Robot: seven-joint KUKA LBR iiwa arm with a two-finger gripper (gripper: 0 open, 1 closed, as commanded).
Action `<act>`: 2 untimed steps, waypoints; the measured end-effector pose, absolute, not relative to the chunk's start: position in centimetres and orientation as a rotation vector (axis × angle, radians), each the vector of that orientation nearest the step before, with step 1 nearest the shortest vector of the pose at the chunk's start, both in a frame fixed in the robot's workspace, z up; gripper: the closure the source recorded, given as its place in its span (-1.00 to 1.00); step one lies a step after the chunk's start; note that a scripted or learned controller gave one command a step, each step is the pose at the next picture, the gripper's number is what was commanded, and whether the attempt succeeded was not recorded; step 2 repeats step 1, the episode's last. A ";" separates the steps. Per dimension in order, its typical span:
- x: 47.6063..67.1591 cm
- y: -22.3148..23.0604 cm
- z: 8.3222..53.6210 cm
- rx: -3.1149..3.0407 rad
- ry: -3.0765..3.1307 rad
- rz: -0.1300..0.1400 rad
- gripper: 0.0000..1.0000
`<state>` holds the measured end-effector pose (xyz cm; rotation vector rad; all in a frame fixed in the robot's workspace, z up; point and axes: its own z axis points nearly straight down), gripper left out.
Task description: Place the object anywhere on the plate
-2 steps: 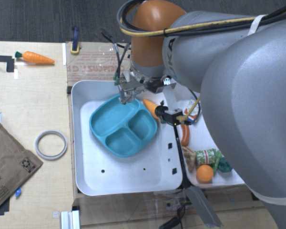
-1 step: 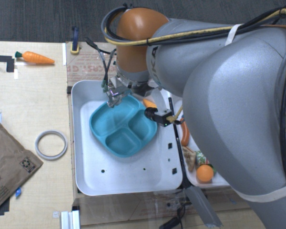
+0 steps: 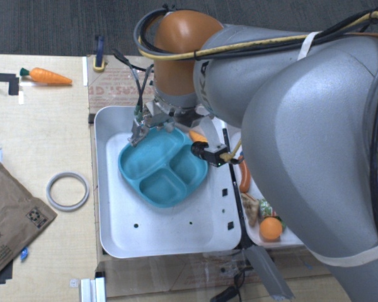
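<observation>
End effector [image 3: 140,128] sat at the far-left rim of the blue three-compartment plastic plate [image 3: 164,167] in the left white bin [image 3: 170,234]; grip state can't be told, nothing seen held. Likely obj., a small orange item [image 3: 196,136], lay just right of it, by plate's far-right edge.

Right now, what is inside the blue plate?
The blue plate has three compartments; the ones in view look bare. The gripper sits over its upper left rim, and the arm covers the upper edge.
</observation>
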<state>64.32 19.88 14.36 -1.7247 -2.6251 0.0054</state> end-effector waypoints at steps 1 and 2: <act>65.9 16.8 24.8 -2.105 -2.333 0.006 -1.00; 65.9 16.8 24.8 -2.105 -2.333 0.006 -1.00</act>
